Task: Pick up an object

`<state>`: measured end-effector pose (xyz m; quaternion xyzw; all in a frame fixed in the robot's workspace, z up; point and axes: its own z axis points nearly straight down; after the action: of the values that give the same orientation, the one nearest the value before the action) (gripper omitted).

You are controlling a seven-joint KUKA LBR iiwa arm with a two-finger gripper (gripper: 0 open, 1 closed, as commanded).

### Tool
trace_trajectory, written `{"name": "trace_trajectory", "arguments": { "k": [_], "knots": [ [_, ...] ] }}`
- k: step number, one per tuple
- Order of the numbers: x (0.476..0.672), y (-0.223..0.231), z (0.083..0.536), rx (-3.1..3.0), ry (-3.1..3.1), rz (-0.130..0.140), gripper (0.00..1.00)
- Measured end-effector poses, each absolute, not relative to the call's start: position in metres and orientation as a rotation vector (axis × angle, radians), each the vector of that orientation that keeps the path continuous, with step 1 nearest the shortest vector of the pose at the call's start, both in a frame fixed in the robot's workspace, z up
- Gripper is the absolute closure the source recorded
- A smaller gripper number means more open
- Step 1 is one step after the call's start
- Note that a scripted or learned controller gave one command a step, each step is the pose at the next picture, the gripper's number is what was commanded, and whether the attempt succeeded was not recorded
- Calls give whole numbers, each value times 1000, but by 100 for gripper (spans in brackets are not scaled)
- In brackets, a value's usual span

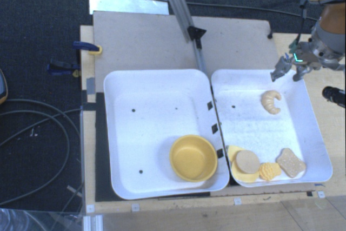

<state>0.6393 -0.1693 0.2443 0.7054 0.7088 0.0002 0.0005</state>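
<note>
The croissant [272, 101] is lying alone in the upper part of the right bin [313, 116], near that bin's far right corner, its curved body running roughly from upper right to lower left with the horns turning toward the bin's centre. The gripper [290, 71] is hovering above the far rim of the same bin, up and to the right of the croissant, close but apart from it. Its two fingers are standing spread with nothing between them. In my judgement the coming move is calling for a short travel down and to the left. The remaining food pieces are clustering well apart at the near edge.
</note>
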Motion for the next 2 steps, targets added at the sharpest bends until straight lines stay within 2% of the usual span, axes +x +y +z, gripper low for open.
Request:
{"name": "trace_trajectory", "arguments": {
  "k": [1, 2],
  "knots": [
    [640, -169, 245, 2214, 2225, 2, 0],
    [640, -169, 182, 2221, 2225, -4, 0]
  ]
}}
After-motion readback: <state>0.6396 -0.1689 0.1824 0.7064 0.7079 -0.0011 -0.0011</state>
